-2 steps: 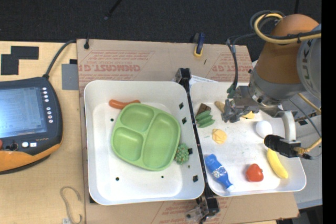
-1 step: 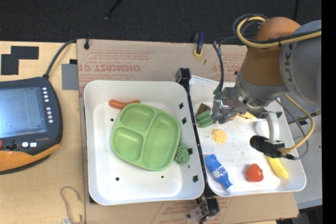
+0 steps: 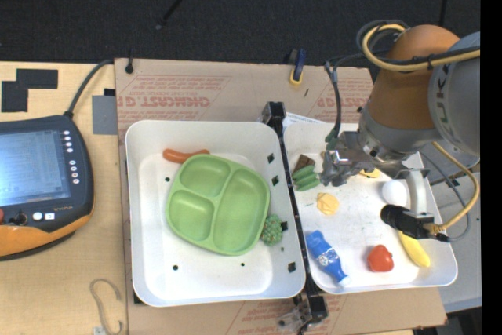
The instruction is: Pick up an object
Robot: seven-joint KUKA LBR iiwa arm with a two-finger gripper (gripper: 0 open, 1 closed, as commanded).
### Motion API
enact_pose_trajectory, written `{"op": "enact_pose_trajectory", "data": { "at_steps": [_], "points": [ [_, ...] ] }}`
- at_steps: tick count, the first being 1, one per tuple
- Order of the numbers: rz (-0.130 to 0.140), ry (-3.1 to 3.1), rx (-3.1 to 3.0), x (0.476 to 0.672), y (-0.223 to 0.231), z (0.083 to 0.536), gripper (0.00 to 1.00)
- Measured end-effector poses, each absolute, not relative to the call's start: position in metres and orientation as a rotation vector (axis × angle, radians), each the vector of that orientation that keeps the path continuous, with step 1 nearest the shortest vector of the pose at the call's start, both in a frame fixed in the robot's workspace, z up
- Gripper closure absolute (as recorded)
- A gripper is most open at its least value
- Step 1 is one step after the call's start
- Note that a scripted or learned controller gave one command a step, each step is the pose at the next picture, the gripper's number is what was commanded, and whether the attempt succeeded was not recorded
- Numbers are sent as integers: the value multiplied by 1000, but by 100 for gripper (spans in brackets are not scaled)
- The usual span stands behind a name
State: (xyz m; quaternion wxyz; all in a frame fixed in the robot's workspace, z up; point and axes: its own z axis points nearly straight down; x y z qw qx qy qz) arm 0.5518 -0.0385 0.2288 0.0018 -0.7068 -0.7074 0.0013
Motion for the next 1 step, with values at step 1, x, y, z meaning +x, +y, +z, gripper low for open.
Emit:
{"op": "enact_pose_trajectory", "data": {
  "at_steps": [1],
  "points": [
    [2, -2226, -2215, 569, -39, 235, 100]
  ]
}}
